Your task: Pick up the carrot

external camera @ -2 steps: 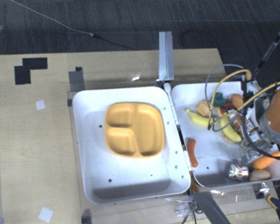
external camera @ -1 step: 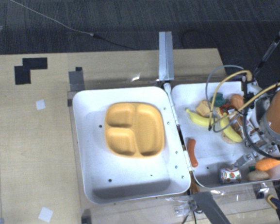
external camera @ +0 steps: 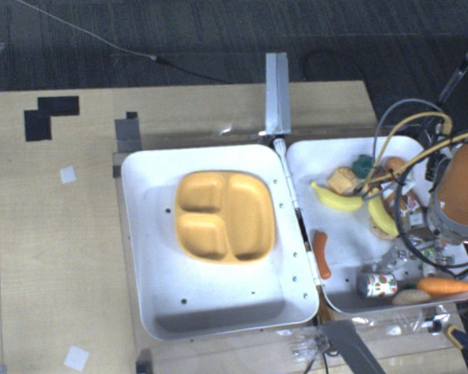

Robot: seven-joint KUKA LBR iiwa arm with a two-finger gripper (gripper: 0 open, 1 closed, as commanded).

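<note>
The carrot [external camera: 446, 286] is orange and lies flat along the front wall of the right bin [external camera: 329, 153], near its front right corner. A pale tan item [external camera: 410, 296] touches the carrot's left end. My gripper [external camera: 412, 249] hangs under the arm's orange band [external camera: 466, 186], amid cables, just above and slightly left of the carrot. Cables and the wrist hide the gripper's tips. Nothing is seen held.
The right bin also holds a small can [external camera: 378, 284] left of the carrot, a red sausage [external camera: 321, 254], two bananas [external camera: 338, 198] [external camera: 380, 215], a bread-like piece [external camera: 343, 181] and a teal item [external camera: 365, 164]. The left bin [external camera: 148, 230] holds a yellow divided plate [external camera: 224, 215].
</note>
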